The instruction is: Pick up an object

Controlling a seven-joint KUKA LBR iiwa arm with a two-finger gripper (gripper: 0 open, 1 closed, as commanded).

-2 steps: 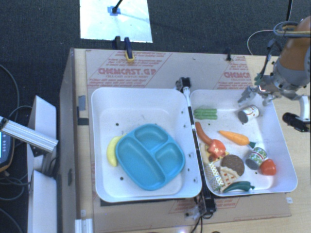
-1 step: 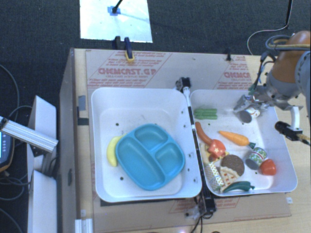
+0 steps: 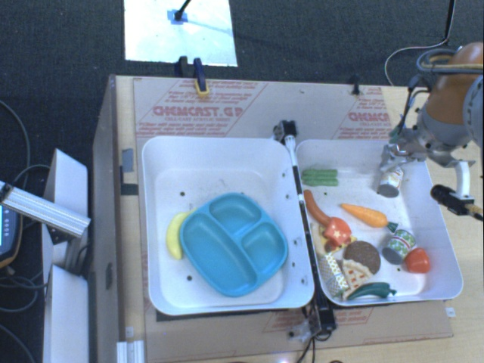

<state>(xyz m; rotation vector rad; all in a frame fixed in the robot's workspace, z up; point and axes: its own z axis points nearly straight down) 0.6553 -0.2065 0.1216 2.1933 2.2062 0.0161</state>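
Observation:
My gripper (image 3: 390,174) hangs over the back right part of the right bin (image 3: 442,229), on the grey arm with the orange band (image 3: 452,89). A small pale grey shape sits right under it; I cannot tell whether that is a loose object or part of the gripper. Below it in the bin lie an orange carrot (image 3: 364,215), a small labelled can (image 3: 398,244) and a red tomato (image 3: 417,260). Green beans (image 3: 320,176) lie at the back left of that bin, apart from the gripper.
The right bin also holds a sausage (image 3: 317,207), a red pepper (image 3: 337,231), a brown round piece (image 3: 363,255) and a green chili (image 3: 370,291). In the left bin (image 3: 162,172) are a blue divided plate (image 3: 233,242) and a banana (image 3: 175,235).

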